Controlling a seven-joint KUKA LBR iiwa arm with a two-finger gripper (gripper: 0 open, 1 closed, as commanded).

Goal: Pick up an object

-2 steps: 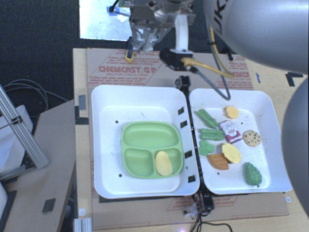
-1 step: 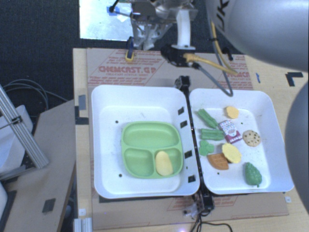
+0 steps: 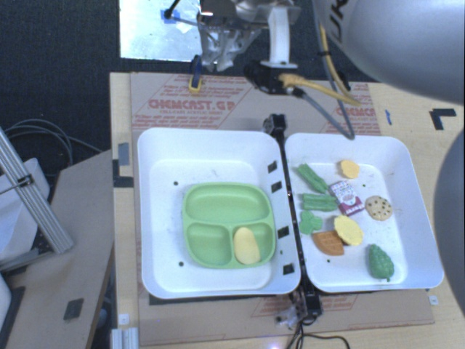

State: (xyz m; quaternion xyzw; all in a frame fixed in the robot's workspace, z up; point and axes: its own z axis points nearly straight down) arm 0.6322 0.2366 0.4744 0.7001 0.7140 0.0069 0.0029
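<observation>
The claw (image 3: 216, 49) hangs over the far tabletop (image 3: 218, 102), beyond both bins; its grip I cannot tell. A yellow oval toy (image 3: 247, 246) lies in the green divided tray (image 3: 218, 206), left white bin (image 3: 163, 195).

Bins (image 3: 160, 158): smooth white plastic, faint sheen. Tray (image 3: 218, 202): glossy green plastic, holding a smooth yellow piece (image 3: 247, 246); toy foods (image 3: 341, 217) look plastic, mostly matt. Arm (image 3: 392, 20): glossy grey shell; bench (image 3: 127, 217): matt wood, printed sheet (image 3: 196, 104) papery.
</observation>
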